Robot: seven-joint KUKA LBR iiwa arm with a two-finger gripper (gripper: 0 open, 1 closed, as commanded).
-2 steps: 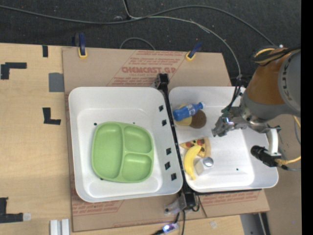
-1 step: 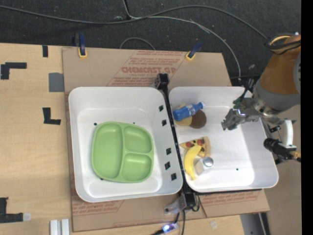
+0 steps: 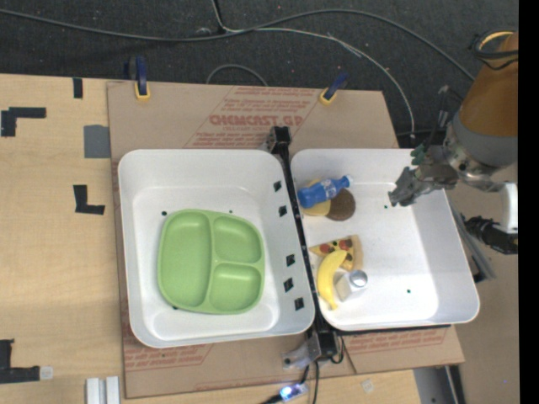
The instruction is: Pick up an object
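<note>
**Operator:** Gripper (image 3: 402, 190) sits over the right bin (image 3: 438, 251), near its far right corner, and I see nothing between its dark fingers. Whether they are spread or closed, I cannot tell from this angle.

**Observer:** How many bins do you count?

**Operator:** Two, side by side. The left bin (image 3: 139, 225) holds one green divided plate (image 3: 210, 261) with three compartments. The right one holds the loose things, all bunched against its left wall.

**Observer:** Count those for me.

**Operator:** One blue bottle (image 3: 322, 192) lying on its side, touching one brown round object (image 3: 339, 206) just beside it. Nearer the front, I see one yellow banana (image 3: 329, 276), one small silver piece (image 3: 356, 280) touching it, and one flat tan item with red marks (image 3: 341, 247) just above the banana. Five that I can make out.

**Observer:** And the gripper relative to them?

**Operator:** Well apart, to their right, touching none of them. I also count two clamps on the board's far edge, one at each side: (image 3: 140, 78) and (image 3: 333, 87).
</note>
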